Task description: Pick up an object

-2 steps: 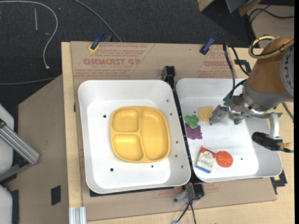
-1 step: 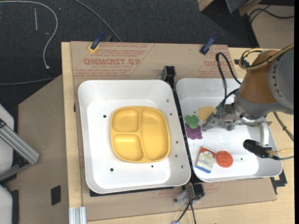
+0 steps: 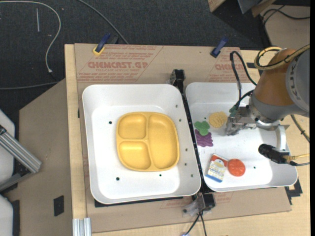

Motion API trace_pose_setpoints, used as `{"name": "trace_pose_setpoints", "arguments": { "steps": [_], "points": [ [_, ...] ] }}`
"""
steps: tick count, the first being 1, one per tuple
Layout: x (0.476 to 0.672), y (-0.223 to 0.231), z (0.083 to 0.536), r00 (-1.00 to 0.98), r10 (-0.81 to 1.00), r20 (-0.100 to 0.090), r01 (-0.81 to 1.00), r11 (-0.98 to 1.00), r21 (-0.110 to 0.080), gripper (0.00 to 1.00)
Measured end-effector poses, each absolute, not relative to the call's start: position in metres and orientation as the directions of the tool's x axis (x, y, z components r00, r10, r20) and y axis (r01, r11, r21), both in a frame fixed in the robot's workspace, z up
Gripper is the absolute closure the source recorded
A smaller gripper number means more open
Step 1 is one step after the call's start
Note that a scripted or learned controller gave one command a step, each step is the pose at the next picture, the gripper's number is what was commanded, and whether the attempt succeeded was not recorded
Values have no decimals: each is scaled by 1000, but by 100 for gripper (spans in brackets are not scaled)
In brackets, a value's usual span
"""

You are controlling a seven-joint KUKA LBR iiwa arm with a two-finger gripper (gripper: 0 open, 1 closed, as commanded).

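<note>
a: we begin with position. the grey arm with the orange band [image 3: 275, 85] reaches in from the right, and its tool [image 3: 235, 124] sits low inside the right shallow white bin [image 3: 256, 178], just beside the flat round tan cookie-like piece [image 3: 217, 119].

b: is the tool open? does it hold anything?

a: we cannot tell. the tip is small and dark against the bin floor, and nothing shows lifted in it, so we treat the grasp as not yet made.

b: which objects can we choose from?

a: all lie in the right bin: the tan piece nearest the tool, a small green soft-looking toy [image 3: 202, 128] and a purple knobbly toy [image 3: 204, 139] touching each other near the left wall, and, nearer the front rim, a round orange-red ball-like object [image 3: 236, 167] just beside a small white printed carton [image 3: 216, 168]. the left white bin [image 3: 98, 181] carries a yellow three-compartment plastic plate [image 3: 147, 140].

b: procedure, then?

a: we judge the tan piece to be the target in hand. first, centre the tool over it, not at its edge. second, descend fully to the floor, since a flat piece offers little height to pinch. third, close before lifting, then lift straight up.

b: hazards?

a: the piece may slide towards the green toy, or slip out flat. we confirm hold only when it rises clear of the bin.
</note>
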State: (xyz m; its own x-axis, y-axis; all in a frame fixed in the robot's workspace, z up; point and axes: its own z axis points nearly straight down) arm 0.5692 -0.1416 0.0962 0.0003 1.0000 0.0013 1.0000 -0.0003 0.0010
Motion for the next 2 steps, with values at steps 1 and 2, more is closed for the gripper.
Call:
{"name": "trace_pose_setpoints", "arguments": {
  "steps": [1, 2],
  "points": [
    [567, -141, 160, -1, 1000, -1, 1000, 1, 6, 100],
    [568, -149, 221, -1, 1000, -2, 1000, 1, 8, 100]
  ]
}}
